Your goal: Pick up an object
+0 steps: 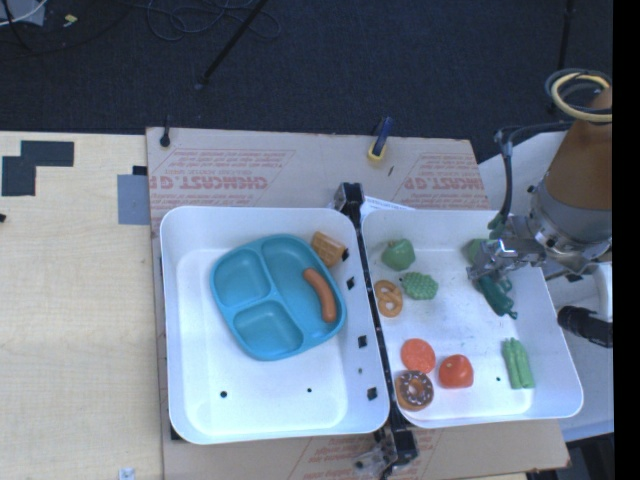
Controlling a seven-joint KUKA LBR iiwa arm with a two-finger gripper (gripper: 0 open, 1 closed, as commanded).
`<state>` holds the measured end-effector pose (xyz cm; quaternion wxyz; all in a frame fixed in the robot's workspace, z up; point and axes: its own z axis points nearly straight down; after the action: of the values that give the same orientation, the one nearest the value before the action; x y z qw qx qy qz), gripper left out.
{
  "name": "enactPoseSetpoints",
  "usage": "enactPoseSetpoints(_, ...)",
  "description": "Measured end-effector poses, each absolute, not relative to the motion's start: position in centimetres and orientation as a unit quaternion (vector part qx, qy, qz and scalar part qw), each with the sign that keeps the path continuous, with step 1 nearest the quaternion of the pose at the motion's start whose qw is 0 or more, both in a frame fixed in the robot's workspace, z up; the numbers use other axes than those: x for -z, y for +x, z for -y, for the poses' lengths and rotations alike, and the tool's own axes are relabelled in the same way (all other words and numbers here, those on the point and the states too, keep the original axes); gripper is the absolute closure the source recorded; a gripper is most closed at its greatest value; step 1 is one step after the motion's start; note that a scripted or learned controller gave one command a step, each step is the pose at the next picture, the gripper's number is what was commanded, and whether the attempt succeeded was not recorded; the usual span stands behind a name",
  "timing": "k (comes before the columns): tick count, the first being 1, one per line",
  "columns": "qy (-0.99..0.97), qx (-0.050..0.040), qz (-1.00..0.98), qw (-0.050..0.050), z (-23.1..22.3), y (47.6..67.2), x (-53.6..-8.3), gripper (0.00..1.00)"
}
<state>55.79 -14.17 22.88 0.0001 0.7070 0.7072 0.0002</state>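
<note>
- Two fingers of the gripper (493,268) hang over the upper right part of the right bin (560,408); whether they are spread or pressed together I cannot tell, since the metal parts blur together there.
- A dark green toy (497,296) lies just below the gripper, slanting down to the right, its upper end touching or hidden by the fingers; I cannot tell whether it is pinched.
- The arm (580,168), orange above the wrist, reaches in from the right edge.
- Further out in the same bin lie a green round vegetable (398,254), a bumpy green piece (420,287), a pretzel (388,298), an orange-red disc (418,354), a red tomato-like piece (456,371), a chocolate doughnut (414,390) and a light green bean pod (518,362) near the right wall.
- The left bin (200,398) holds a blue divided plate (262,298).
- A sausage (321,294) rests in the plate's right compartment.
- A brown bread-like piece (329,247) sits at the plate's upper right rim.
</note>
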Motion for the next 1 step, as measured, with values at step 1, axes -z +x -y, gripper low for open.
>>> enactPoseSetpoints(1,0.706,-0.0001,-0.709,-0.002,9.35,57.69,-22.17,1.0)
